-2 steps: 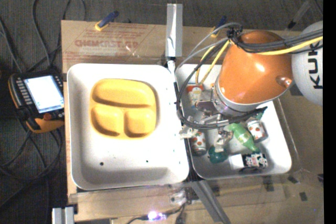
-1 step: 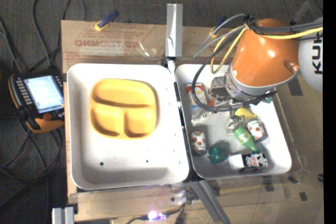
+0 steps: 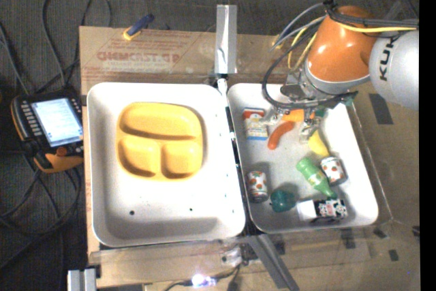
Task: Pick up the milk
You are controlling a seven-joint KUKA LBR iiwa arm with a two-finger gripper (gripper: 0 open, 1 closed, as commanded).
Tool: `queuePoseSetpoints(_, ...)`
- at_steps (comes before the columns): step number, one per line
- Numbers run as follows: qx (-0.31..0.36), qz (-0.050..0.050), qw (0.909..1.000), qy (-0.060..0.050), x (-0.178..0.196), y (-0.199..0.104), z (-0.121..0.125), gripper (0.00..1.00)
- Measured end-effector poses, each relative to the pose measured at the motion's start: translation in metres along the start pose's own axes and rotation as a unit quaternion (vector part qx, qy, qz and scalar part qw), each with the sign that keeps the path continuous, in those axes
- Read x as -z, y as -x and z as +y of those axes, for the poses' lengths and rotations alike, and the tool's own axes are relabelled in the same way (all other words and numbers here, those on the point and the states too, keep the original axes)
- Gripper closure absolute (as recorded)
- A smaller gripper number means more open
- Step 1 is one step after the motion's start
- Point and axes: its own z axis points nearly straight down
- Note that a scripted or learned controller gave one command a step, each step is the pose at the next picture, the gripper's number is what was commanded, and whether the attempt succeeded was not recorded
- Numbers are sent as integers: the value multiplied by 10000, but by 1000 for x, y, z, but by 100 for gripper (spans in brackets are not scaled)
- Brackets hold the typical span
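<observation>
The milk [image 3: 255,125] is a small white carton with red and blue print, lying near the back left corner of the right bin [image 3: 364,174]. My gripper [image 3: 298,114] hangs below the orange wrist band over the back of that bin, about a hand's width to the right of the carton. An orange carrot [image 3: 278,134] lies between the gripper and the carton. Nothing is seen held in the gripper.
The right bin also holds a yellow banana [image 3: 318,144], a green bottle [image 3: 312,174], two small cans [image 3: 257,185] [image 3: 333,170], a dark green round piece [image 3: 283,200] and a black-and-white box [image 3: 324,209]. A yellow divided tray [image 3: 162,140] sits in the left bin [image 3: 102,201].
</observation>
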Motion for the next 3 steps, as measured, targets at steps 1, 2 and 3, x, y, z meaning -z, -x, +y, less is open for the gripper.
queuePoseSetpoints(1,502,18,9986,157,189,57,88,0)
queuePoseSetpoints(2,371,29,9992,170,86,90,113,0)
queuePoseSetpoints(3,-212,53,9996,162,87,7,130,0)
